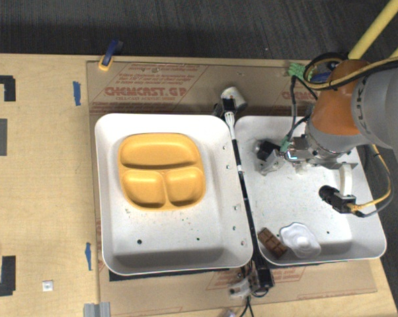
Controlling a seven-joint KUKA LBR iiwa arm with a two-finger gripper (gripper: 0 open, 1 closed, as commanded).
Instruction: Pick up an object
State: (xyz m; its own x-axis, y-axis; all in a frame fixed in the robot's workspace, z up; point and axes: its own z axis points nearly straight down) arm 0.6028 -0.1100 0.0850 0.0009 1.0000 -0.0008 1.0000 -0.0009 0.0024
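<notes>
One yellow three-compartment tray, glossy, in left bin

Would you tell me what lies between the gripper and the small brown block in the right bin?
In the camera view, only bare white bin floor separates the gripper from the brown block; a white object sits beside the block.

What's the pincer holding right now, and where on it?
Cannot be told: the pincer sits low in the right bin, with no object visible between its tips.
</notes>
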